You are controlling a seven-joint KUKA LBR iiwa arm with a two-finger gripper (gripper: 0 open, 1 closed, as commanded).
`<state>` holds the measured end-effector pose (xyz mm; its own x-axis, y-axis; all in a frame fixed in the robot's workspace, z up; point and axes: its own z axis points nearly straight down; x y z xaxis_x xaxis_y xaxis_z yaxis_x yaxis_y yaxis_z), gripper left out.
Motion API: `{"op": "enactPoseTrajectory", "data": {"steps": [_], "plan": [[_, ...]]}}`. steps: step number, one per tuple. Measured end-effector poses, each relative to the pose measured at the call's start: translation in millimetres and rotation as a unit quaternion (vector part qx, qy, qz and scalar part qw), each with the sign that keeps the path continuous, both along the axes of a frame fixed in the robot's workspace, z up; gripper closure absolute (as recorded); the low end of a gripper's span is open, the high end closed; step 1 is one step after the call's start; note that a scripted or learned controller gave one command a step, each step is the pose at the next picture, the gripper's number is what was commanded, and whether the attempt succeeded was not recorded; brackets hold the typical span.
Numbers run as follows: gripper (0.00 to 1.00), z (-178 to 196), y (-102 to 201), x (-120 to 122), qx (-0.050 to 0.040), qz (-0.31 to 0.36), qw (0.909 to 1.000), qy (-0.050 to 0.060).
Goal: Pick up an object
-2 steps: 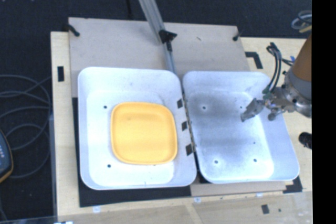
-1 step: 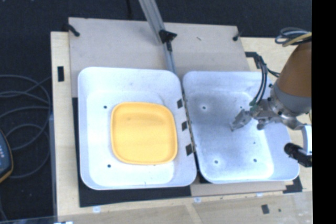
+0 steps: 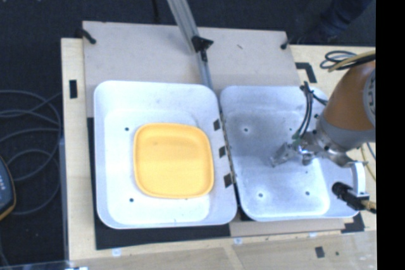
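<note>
A square yellow-orange plate (image 3: 173, 160) lies flat in the middle of the left white bin (image 3: 114, 104). My gripper (image 3: 292, 155) hangs low over the right white bin (image 3: 253, 104), toward its right side, well apart from the plate. The grey arm with its orange band (image 3: 348, 104) comes in from the right above that bin. The fingers point down and left at the bin floor, and I see nothing between them.
A metal rail (image 3: 180, 3) slants from the top down to the gap between the bins. Small clips (image 3: 221, 152) line the seam between the bins. Cables (image 3: 342, 60) lie at the bench's right rear corner.
</note>
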<state>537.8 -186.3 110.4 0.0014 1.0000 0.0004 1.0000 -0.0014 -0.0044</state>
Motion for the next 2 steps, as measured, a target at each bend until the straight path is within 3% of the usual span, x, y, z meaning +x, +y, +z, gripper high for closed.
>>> {"op": "enactPoseTrajectory", "data": {"steps": [1,2], "plan": [[1.0,13.0,-0.1,1.9,0.0,0.0,1.0,-0.003],[1.0,62.8,8.4,-0.8,-0.0006,0.001,1.0,-0.005]]}}
